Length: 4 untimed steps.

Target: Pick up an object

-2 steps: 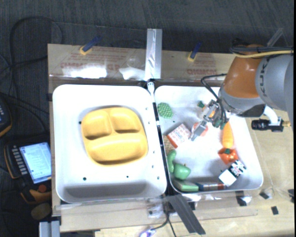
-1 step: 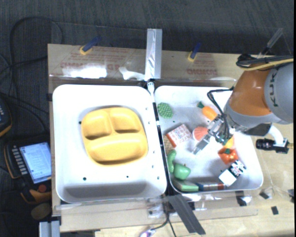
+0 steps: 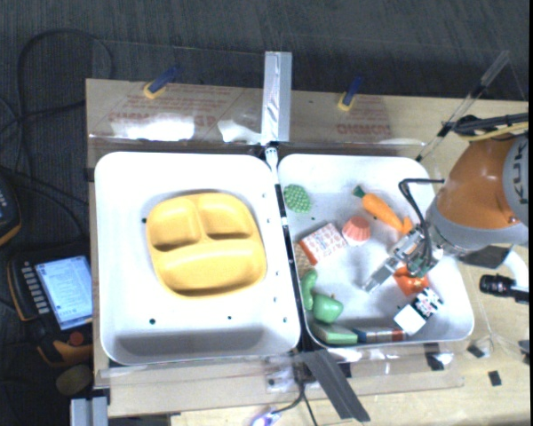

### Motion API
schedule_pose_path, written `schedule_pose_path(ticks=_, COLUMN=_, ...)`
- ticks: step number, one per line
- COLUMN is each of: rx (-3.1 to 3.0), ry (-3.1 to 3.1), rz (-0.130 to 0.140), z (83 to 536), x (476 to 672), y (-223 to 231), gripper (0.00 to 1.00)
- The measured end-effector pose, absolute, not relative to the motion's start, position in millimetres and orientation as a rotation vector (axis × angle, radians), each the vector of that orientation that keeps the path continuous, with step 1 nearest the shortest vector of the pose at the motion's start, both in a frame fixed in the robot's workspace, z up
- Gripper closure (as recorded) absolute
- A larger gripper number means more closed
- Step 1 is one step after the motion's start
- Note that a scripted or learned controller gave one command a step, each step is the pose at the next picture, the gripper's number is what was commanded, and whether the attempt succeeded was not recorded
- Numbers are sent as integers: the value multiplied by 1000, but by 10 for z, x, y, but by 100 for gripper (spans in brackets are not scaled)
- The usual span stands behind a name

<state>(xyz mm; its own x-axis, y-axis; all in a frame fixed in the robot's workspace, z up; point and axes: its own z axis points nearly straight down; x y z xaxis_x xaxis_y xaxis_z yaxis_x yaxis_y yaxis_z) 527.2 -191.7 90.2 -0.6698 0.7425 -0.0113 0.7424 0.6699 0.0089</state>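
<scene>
Finger state cannot be determined: the gripper (image 3: 400, 269) is low in the right bin (image 3: 444, 331), its tip just beside a small orange object (image 3: 411, 283). A toy carrot (image 3: 381, 208) lies above it; a pink cupcake (image 3: 357, 230) lies left. The left bin (image 3: 115, 327) holds a yellow divided tray (image 3: 205, 242).

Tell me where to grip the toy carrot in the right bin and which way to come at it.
Grip the carrot across the middle of its orange body, coming straight down from above. It lies flat and slanted, green top toward the bin's back, tip toward the arm, so the pincer should probably close across its narrow width. The bin floor beside it looks bare; the pink cupcake lies apart from it.
</scene>
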Motion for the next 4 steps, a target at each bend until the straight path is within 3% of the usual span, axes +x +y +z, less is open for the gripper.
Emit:
schedule_pose_path(ticks=1, rx=1369, ry=2811, rz=2, z=902, x=5367, y=-1504, gripper=0)
schedule_pose_path(ticks=2, rx=1328, ry=2826, rz=1, z=905, x=5342, y=-1512, gripper=0)
schedule_pose_path(ticks=3, rx=1235, ry=2876, rz=3, z=890, x=6341, y=-1531, gripper=0)
schedule_pose_path(ticks=4, rx=1358, ry=2822, rz=-1, z=896, x=5549, y=-1949, gripper=0)
